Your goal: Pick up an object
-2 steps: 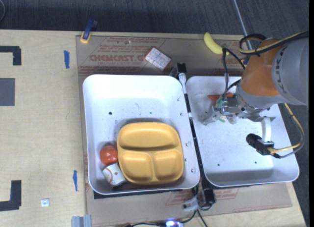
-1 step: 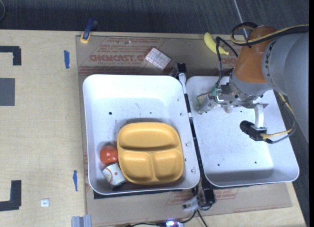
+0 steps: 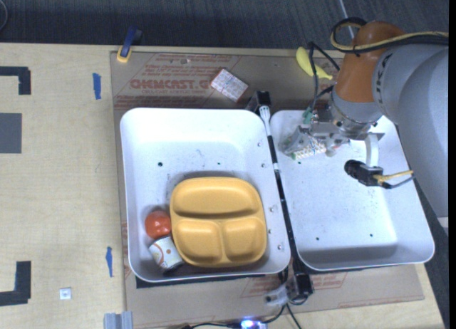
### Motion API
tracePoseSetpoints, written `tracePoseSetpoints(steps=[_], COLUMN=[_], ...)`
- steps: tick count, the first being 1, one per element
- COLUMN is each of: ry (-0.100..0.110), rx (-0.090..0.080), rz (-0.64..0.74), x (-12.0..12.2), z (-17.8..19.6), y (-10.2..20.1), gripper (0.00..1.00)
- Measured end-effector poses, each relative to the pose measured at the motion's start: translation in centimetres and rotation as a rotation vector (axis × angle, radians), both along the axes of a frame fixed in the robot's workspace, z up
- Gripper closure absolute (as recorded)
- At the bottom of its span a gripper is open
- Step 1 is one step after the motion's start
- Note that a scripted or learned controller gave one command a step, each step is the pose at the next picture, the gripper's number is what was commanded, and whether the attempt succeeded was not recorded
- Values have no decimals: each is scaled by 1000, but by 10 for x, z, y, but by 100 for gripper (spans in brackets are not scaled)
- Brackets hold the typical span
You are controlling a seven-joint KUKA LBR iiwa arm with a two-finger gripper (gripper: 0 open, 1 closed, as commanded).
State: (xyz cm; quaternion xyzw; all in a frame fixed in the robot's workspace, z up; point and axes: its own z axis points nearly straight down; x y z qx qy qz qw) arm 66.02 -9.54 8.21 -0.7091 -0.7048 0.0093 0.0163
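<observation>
The left bin (image 3: 142, 135) holds a yellow divided tray (image 3: 217, 219) in its front half. A red-orange ball (image 3: 157, 223) lies against the tray's left side. A small white and orange can (image 3: 165, 253) rests just in front of the ball. My gripper (image 3: 308, 144) hangs low over the back left corner of the right bin (image 3: 356, 242), close to the bin floor, far from the three objects. I see nothing between its tips.
A small patterned card (image 3: 229, 84) lies on the cardboard behind the left bin. A black and white clip (image 3: 263, 101) sits at the back where the two bins meet. A yellow piece (image 3: 312, 63) lies behind the right bin.
</observation>
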Motion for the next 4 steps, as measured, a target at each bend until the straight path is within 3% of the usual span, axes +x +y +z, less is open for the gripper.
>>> tracePoseSetpoints(steps=[1,2,3,4], ry=[2,-35,-36,-37], rx=[-1,-9,-9,-9], rz=[1,8,8,8], x=[0,-34,-37,-15], z=[10,103,103,128], y=[0,73,160,196], gripper=[100,100,100,100])
